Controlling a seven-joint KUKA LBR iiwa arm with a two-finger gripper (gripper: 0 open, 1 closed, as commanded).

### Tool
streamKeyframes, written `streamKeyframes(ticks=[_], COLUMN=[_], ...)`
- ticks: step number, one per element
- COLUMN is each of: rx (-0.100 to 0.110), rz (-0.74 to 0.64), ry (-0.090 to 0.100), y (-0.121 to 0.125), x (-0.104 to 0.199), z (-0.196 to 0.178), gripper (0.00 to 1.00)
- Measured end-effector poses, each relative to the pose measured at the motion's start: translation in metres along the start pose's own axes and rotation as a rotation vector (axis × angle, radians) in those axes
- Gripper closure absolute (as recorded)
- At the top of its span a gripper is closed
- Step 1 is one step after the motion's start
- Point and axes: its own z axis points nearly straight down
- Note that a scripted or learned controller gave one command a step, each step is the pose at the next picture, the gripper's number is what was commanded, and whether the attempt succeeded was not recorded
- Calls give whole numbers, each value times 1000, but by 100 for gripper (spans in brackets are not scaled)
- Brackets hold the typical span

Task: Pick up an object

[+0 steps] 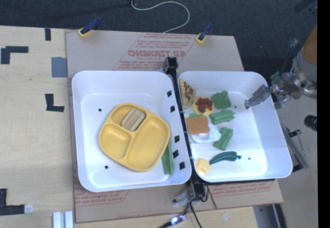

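Cardboard sheet [154,54] on wooden bench [31,118], dark carpet [232,0] beyond; claw [255,99] state unclear.

The grey metal arm [305,75] shows an orange band at the frame's right edge, above a pale grey wrist section. Below it sits a darker block of fittings with small teal-green accents. The slim, dark grey two-finger gripper [253,100] projects from that block, narrowing toward its tip.

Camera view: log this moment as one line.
gripper: over right bin, holding nothing | toy food pile: untouched | yellow plate: left bin
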Motion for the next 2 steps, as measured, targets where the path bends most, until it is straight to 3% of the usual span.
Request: streamKeyframes(ticks=[1,2], rx=[-13,-10], rz=[-4,-5], ry=[-3,-3], y=[2,9], x=[1,4], z=[-8,54], gripper=[0,0])
